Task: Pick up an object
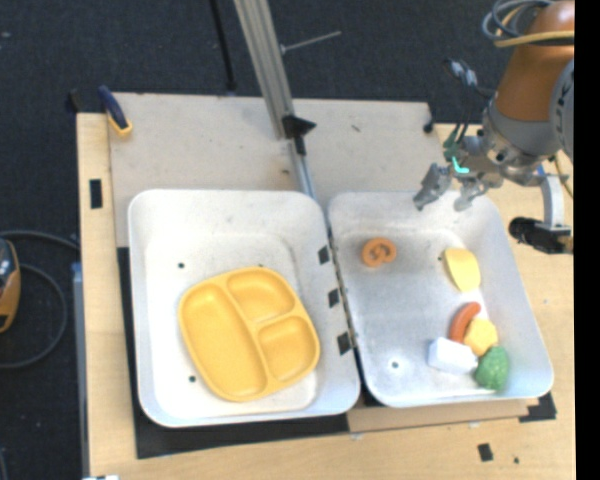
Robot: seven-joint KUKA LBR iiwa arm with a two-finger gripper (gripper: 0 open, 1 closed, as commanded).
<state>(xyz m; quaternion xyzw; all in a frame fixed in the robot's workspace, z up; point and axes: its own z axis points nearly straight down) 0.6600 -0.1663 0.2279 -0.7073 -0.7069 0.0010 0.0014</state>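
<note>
White plastic forms both shallow bins, set side by side on a pale wooden worktop. Left bin: holds one yellow divided tray with three compartments, lying flat toward the near half of the bin. Right bin: holds the loose items. An orange ring-shaped piece lies alone near the far left part of that bin, well apart from the rest. Along the right wall sits a pale yellow oval piece; nearer the front corner a cluster is packed together, comprising a red-orange piece, a yellow piece touching it, a white block just beside these, and a green lumpy piece at the front edge of the group. The arm, grey with an orange section, enters from the right. Its gripper hangs over the far right edge of the right bin, with its two fingers spread apart and nothing between them. It stands apart from every item, the pale yellow oval piece being the nearest. A slanted aluminium post rises from the far side of the worktop between the bins. A blue and yellow clamp grips the far left corner of the worktop.
</note>
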